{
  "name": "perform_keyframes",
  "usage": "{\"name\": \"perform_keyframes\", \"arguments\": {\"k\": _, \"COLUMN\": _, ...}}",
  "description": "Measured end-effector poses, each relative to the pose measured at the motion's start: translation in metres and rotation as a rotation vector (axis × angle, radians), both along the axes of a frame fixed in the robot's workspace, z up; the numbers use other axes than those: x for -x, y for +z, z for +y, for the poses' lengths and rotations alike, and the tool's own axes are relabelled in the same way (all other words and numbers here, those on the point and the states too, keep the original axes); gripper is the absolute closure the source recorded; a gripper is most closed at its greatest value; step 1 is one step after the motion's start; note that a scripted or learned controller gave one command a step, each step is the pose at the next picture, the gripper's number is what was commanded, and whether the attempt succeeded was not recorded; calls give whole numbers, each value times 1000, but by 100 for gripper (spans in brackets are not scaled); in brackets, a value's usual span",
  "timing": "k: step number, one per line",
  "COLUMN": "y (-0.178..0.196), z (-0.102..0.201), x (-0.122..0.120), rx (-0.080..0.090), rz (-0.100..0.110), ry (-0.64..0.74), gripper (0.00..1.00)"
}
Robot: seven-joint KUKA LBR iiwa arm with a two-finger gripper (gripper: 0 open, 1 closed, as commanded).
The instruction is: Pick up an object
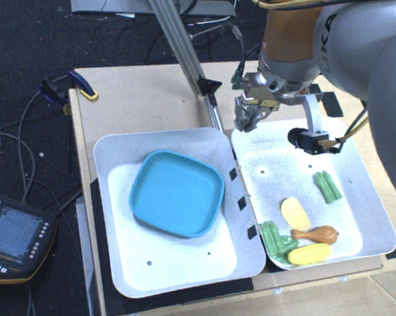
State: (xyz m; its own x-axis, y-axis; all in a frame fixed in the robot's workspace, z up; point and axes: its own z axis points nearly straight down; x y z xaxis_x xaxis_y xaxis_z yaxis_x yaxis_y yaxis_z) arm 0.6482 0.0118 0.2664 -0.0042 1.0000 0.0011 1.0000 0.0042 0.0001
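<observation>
Black flooring surrounds the desk, where the fingers, their spread impossible to tell, hang above the right bin's far left corner, well apart from its green stick, yellow pieces and drumstick.

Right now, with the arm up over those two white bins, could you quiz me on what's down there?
1. True or false: the blue plate lies in the left bin.
2. Which lies nearest the right bin's front edge? A. green stick B. yellow banana C. brown drumstick
3. Fill in: the gripper hangs over the right bin's ____ left corner.

Key: 1 true; 2 B; 3 far.
</observation>
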Motion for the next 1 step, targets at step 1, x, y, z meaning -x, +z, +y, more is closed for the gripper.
{"name": "perform_keyframes", "arguments": {"k": 1, "y": -3, "z": 49, "x": 5, "rx": 0, "rz": 0, "ry": 0, "gripper": 100}}
